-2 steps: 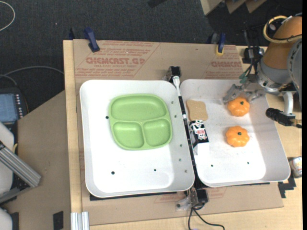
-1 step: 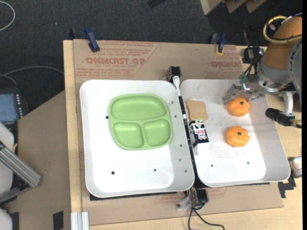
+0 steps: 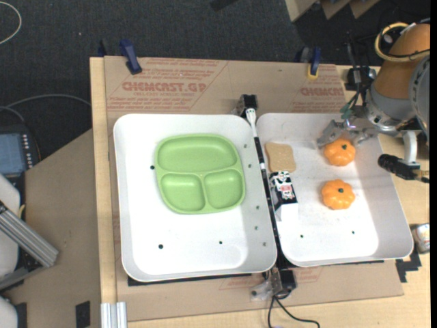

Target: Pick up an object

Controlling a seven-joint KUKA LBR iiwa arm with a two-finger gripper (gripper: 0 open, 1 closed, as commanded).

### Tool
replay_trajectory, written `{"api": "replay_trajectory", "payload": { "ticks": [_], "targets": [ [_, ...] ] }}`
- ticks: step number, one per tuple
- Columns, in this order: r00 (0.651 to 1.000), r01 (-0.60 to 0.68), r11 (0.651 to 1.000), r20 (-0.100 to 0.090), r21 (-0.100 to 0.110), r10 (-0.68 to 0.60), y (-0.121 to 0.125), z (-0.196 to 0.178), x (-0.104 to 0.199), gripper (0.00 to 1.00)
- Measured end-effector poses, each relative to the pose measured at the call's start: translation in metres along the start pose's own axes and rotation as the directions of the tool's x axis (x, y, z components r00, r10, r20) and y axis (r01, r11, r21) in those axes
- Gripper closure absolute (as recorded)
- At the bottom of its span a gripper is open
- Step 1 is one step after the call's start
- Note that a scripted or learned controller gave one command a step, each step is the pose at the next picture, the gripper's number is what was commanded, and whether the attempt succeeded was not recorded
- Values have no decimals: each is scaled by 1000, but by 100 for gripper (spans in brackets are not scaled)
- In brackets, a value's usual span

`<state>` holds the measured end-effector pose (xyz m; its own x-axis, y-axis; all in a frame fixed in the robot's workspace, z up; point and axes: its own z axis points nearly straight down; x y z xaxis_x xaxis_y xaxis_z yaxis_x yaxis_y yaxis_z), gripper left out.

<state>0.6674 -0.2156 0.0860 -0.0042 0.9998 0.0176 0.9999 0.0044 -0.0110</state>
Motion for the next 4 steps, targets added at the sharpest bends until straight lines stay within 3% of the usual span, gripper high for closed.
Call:
{"api": "replay_trajectory", "payload": {
  "ticks": [2, 3, 4],
  "targets": [
    [1000, -3, 1000, 17, -10, 3, -1, 1, 19, 0],
    [1000, -3, 1000, 19, -13, 3, 0, -10, 19, 100],
    [1000, 1, 1000, 14, -8, -1, -4, 3, 84, 100]
  ]
}}
